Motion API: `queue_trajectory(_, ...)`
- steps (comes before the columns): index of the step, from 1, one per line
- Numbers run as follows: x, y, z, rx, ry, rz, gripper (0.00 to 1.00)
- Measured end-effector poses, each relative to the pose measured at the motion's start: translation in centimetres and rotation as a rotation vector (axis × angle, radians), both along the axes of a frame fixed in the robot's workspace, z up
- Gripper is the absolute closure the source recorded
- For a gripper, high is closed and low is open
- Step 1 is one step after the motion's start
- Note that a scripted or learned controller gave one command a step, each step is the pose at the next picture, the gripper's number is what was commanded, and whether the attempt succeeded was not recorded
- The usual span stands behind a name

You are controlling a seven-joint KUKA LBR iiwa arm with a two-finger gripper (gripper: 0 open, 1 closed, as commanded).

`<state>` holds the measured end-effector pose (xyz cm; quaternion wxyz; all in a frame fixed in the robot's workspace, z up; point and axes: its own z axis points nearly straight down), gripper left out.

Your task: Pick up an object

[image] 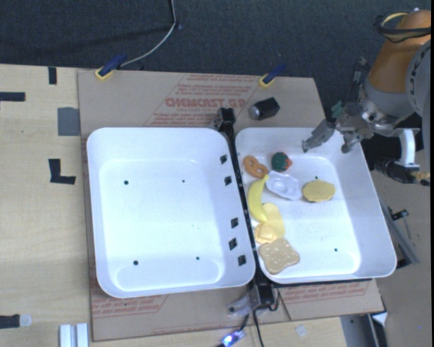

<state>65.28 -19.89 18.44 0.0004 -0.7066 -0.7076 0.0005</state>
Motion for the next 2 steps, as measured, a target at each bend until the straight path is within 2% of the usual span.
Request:
queue_trajectory(1, 1.3, 6.2, -8.3, 0.003, 0.006, 0.005, 0.0)
queue_trajectory(2, -3.7, 4.6, -10.1, -0.001, 0.002, -0.002, 0.0)
